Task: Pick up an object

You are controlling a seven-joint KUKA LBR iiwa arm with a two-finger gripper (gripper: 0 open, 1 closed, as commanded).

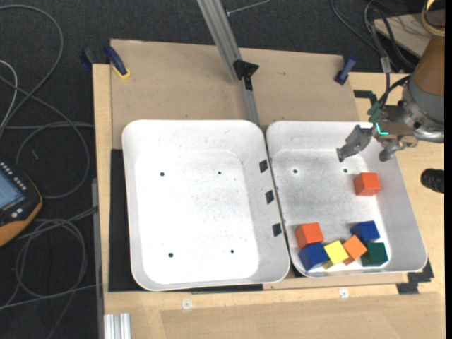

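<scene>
The right bin (311,150) holds an orange block (366,183) lying alone near its right side. At its front lies a cluster: an orange block (308,234), two blue blocks (313,256) (364,230), a yellow block (336,251), a small orange block (354,246) and a green block (376,253). My gripper (368,147) hangs over the far right part of this bin, above and just behind the lone orange block. Its fingers (351,145) are spread apart with nothing between them.
The left bin (191,203) sits beside the right one, with black clips along the shared edge. A grey metal pole (222,30) slants in from the top to the bins' back. Blue clamps (116,61) hold the wooden board's far corners.
</scene>
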